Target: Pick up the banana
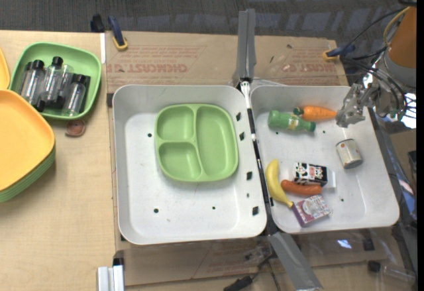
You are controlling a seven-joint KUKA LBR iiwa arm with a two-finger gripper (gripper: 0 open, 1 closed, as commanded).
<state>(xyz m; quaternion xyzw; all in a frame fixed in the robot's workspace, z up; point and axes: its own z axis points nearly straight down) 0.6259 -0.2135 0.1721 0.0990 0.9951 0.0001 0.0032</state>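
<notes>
two white bins sit side by side on the desk, and the banana [277, 183] lies in the right bin [381, 213], against its left wall and toward the near edge, curved, with one end touching a red sausage-like toy [301, 187]. just beside it are a small black-and-white carton [310, 173] and a purple packet [311, 210]. the banana looks like a light, smooth toy, probably stiff and a little slippery, so a grip across the middle of its curve, where it is thickest, seems safest; the wall on one side and the red toy on the other leave little room for fingers. the pincer [351, 113] hangs over the far right part of the same bin, well apart from the banana, near a carrot [318, 112] and a green bottle [290, 121], above a grey can [348, 153]; whether it is released or clenched cannot be told. reversed lettering on the cardboard [172, 58] beyond the left bin [129, 170] seems to read "chemcraft", though it is uncertain; print on the carton and packet is too small to read. a green divided plate [197, 142] rests in the left bin.
</notes>
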